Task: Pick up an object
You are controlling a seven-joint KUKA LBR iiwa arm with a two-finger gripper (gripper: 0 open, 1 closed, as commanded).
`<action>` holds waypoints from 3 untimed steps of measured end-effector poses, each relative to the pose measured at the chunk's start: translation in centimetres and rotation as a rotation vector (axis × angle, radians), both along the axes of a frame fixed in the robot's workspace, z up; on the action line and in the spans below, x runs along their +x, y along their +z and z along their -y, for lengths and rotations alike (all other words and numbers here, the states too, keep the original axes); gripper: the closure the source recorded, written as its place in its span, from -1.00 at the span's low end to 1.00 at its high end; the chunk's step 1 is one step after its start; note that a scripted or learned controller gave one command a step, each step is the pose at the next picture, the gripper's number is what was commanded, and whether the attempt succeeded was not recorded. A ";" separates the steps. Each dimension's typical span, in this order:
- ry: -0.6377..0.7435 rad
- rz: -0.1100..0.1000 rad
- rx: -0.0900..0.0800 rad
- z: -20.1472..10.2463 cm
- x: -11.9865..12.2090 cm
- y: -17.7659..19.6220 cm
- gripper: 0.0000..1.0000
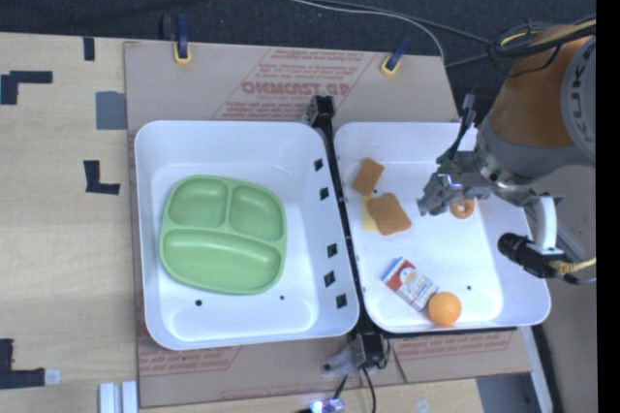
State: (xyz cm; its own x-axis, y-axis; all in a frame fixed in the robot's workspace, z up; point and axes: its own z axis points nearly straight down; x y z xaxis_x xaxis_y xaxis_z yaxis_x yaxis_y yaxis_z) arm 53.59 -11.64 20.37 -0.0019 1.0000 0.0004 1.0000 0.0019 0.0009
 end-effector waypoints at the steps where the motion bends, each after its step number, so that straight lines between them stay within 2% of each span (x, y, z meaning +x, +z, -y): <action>1: 0.005 -0.001 0.001 -4.7 2.3 0.2 1.00; 2: 0.006 -0.003 0.001 -10.3 3.1 -0.5 1.00; 3: 0.007 -0.002 0.001 -16.3 3.8 0.4 1.00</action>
